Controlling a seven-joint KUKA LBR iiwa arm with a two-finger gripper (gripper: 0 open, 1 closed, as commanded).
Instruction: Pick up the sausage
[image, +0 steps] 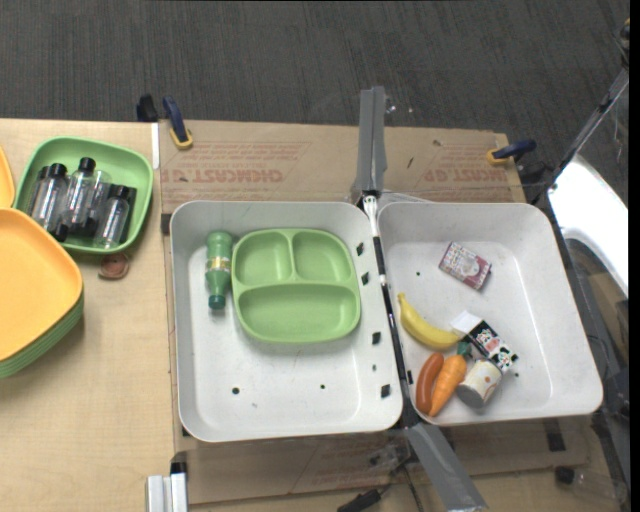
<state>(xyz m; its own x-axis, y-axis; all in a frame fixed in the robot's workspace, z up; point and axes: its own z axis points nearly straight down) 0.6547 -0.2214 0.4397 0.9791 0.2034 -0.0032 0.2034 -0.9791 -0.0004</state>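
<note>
Right, camera view, top-down at a slant. Sausage (428, 384), reddish-orange, lies in the right bin (540, 300) near its front-left corner, w/ its left side by the bin's left wall. An orange carrot (452, 374) lies touching its right side, and a small white cup (480, 383) on its side is just right of the carrot. A banana (425, 325) is just behind the sausage, a black & white box (490, 343) at the banana's right end, and a pink packet (465, 265) sits apart toward the back.

Left bin (280, 400): green divided plate (297, 285), w/ a green bottle (218, 268) lying just left of it.

Pincer state: can't tell.

Off the bins, far left of bench: green tray of dark-capped bottles (85, 195) and a stack of orange plates (35, 290).
</note>
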